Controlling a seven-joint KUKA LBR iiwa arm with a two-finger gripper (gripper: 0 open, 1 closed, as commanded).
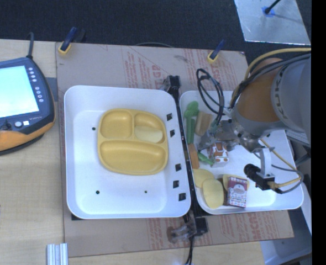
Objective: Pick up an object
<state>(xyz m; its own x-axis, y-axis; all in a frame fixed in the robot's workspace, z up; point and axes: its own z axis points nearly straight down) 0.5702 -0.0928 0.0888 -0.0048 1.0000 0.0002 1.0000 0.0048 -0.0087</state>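
Observation:
The right bin (284, 203) holds several small objects. A green piece (191, 116) and a tan block (203, 123) lie at its upper left. A small red-and-white carton (221, 153) lies in the middle, with an orange stick (194, 157) by the left wall. Two pale yellow pieces (210, 187) and a red box (237, 191) rest near the front edge. My gripper (217, 137) hangs low over the middle of this bin, just above the small carton and right of the tan block. The grey wrist hides its tip.
The left bin (80, 192) carries a yellow divided plate (132, 141). A teach pendant (14, 104) lies on the bench at the far left. Black cables (210, 93) loop over the right bin's back edge, and clamps hold the cardboard at the back.

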